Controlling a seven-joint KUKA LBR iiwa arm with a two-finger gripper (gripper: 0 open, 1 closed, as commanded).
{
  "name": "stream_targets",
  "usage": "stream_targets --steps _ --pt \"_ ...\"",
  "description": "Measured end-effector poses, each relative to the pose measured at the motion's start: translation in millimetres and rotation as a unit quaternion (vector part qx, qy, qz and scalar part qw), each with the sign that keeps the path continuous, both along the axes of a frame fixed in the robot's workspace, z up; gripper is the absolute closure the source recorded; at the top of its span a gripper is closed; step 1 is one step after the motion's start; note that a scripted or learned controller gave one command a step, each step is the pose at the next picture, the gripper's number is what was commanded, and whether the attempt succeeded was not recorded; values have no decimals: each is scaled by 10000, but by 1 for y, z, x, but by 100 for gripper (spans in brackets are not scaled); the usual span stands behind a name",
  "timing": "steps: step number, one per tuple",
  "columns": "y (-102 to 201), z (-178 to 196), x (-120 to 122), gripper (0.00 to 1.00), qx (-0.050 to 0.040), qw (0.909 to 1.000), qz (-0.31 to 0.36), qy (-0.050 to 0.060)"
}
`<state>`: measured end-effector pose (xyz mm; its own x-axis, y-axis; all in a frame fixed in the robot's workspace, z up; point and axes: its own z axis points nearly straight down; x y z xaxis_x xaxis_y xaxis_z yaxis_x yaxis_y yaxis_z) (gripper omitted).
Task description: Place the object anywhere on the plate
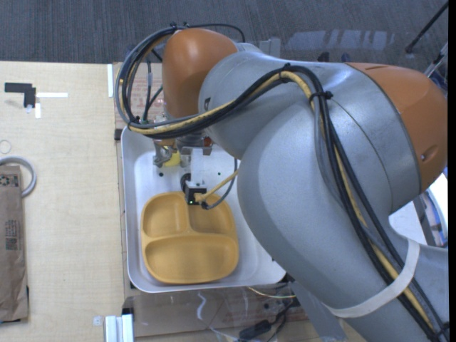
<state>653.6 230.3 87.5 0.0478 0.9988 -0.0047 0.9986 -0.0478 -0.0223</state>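
The tool (179, 150) hangs low in the white bin (130, 212), just beyond the yellow plate (191, 251); a small yellowish object (162, 159) shows beside the tool; spread or pinching, I cannot tell; probably mid-carry; next it must reach over the plate and release.

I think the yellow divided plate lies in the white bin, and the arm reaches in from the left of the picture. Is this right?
Not quite. The camera view shows the grey and orange arm reaching in from the right of the picture, not the left. The yellow divided plate does lie in the white bin.
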Motion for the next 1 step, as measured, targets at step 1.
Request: stream_targets --steps 1 --pt "-65 52 1 100 13 9971 758 -107"
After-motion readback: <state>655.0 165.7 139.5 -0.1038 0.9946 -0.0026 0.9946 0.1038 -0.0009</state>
